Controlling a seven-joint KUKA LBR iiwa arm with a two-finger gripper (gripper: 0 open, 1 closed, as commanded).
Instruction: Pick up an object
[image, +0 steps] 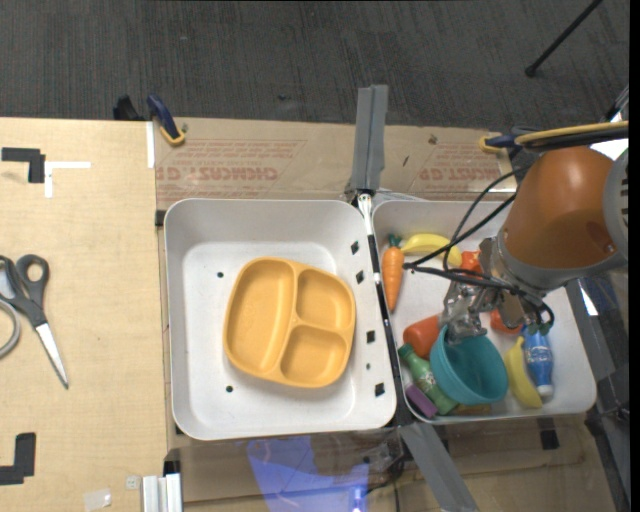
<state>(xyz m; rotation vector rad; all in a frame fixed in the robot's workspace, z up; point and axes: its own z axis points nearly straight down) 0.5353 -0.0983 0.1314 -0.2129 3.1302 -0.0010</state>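
Right bin (575, 400) crowded: carrot (392, 276) along its left wall, yellow banana-like piece (426, 243) at the top, red piece (424, 332) beside a teal cup (470, 368), green and purple items (418, 385) against the lower left corner, another banana (522, 375) and a small blue-capped bottle (538, 362) at right. Arm with orange band (560, 210) overhangs much of it, cables crossing. Gripper (462, 312) low over the teal cup's upper rim (touching or just above, cannot tell); whether fingers are apart or closed on anything, cannot tell. Left bin (190, 330) holds a yellow three-compartment plate (290, 322). Wooden bench (80, 330) at left with scissors (35, 310); cardboard (255, 165) behind the bins, dark carpet (250, 50) beyond.
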